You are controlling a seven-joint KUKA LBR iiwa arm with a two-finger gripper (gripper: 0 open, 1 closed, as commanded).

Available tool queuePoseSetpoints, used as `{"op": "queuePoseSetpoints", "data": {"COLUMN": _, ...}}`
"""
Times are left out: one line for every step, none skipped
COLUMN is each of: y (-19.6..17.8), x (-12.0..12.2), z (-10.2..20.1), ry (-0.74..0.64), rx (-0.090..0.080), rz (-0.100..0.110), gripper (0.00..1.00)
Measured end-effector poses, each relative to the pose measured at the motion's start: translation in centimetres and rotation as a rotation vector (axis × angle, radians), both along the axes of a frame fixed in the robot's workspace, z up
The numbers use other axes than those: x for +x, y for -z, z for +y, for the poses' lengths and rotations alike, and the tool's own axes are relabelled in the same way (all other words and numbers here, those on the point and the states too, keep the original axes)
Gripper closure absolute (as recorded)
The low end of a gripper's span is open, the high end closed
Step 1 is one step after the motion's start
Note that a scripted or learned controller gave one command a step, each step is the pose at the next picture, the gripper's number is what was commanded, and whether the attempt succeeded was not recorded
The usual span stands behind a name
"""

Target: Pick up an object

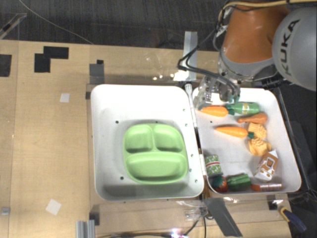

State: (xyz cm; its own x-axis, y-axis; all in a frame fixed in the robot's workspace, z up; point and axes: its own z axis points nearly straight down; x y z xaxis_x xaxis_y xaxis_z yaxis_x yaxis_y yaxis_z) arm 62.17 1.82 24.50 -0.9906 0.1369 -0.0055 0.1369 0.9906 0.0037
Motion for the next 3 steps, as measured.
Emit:
{"op": "queuePoseSetpoints", "data": {"y": 0.2, "x": 4.4, "z": -3.8, "ry": -0.034, "rx": -0.004, "rz": -0.001, "gripper": 1.00}}
{"op": "queuePoseSetpoints", "data": {"y": -1.0, "x": 4.7, "z": -3.6, "ry": -0.038, "rx": -0.003, "rz": -0.010, "gripper": 1.00}}
{"op": "queuePoseSetpoints", "data": {"y": -2.1, "x": 4.9, "z": -3.6, "ry": -0.040, "rx": -0.003, "rz": -0.018, "gripper": 1.00}}
